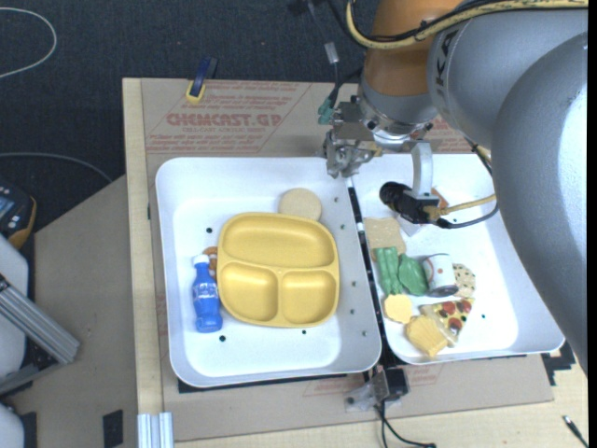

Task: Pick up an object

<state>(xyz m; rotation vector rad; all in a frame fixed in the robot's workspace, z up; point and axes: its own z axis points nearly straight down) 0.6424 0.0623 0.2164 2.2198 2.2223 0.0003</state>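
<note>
Camera view, angled down over the bench: caught the grey arm's two-finger gripper (347, 160) hanging just behind the right back corner of the yellow three-compartment plastic tray (278, 269), above the back end of the ridge between the two shallow white bins. Saw nothing gripped; could not tell the pincer's opening from this angle. Judged the task barely begun: nothing lifted, no target plainly chosen, with descent, closing and lift all left to do. Took as likeliest target the round tan biscuit-like disc (300, 203), flat just behind the tray's back edge and nearest the gripper. Counted two bins: the left bin (170, 215) under the tray, the right bin (508, 297) to the tray's right. Counted one tray, one disc, and one small blue plastic bottle (206, 295) against the tray's left side. Right of the tray, past the ridge, counted one pale tan square slab (382, 232), two green lumps (399, 273), one small white can (437, 271), one flat yellow round (398, 307) and one yellow wedge (427, 337), plus speckled pieces (455, 312) too jumbled for a sure count.
</note>
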